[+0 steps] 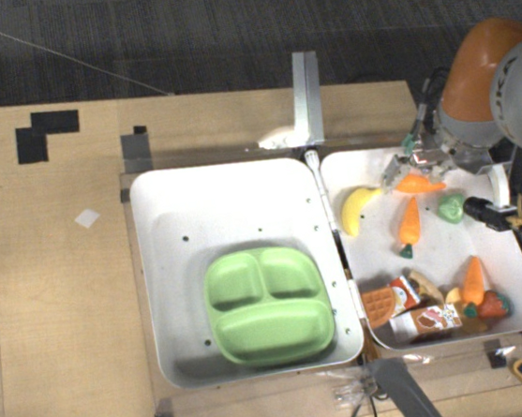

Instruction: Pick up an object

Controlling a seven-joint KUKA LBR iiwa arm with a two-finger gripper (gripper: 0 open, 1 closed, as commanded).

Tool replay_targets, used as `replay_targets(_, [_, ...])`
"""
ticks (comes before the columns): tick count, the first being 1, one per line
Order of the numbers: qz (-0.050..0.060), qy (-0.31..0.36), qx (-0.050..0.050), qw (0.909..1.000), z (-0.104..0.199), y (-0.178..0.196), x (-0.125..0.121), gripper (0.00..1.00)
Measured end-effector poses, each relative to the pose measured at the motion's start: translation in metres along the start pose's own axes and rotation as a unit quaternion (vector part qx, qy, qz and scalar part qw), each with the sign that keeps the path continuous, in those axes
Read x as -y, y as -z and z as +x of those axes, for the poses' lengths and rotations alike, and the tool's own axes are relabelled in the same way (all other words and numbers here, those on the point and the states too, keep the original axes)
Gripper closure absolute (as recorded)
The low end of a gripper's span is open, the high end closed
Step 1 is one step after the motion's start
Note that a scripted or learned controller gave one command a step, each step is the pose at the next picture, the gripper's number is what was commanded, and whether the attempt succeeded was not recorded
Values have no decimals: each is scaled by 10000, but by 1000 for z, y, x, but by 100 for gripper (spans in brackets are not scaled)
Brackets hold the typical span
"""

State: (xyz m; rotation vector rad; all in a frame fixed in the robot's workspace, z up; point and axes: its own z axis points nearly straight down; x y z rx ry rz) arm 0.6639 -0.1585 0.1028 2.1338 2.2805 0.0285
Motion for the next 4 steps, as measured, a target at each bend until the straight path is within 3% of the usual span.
replay_targets(1, [-5, 90, 8, 10000, -6, 0, -4, 0])
replay_targets(2, [80, -70, 5, 9999, -18, -14, 11, 0])
replay_targets(3, [51, -45, 5, 10000, -17, 1, 8, 100])
replay_targets(4, [89, -892, 10, 9960, 42, 112, -12, 100])
